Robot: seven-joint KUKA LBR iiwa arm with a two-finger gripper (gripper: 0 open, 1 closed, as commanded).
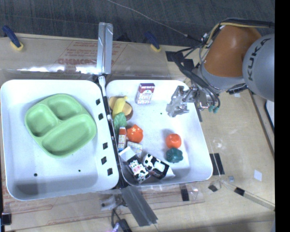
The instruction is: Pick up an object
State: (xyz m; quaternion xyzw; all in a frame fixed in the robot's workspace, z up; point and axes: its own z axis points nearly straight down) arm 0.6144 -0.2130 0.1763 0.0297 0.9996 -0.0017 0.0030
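My gripper [176, 106] hangs over the right bin's [195, 156] far right part, its fingers open and nothing between them. Below it lie an orange round fruit [173, 140] and a dark teal object [174, 155]. A small red-and-white carton [145, 93] stands near the bin's far wall, left of the gripper. Along the left wall sit a yellow banana-like toy [118, 105], a green piece [119, 121], an orange tomato-like toy [134, 133] and a black-and-white cow-patterned item [152, 166].
The left bin [19, 175] holds a light green divided plate [61, 124]. A metal divider [105, 47] rises between the bins at the back. The arm's orange band [229, 50] sits over the bench at the right.
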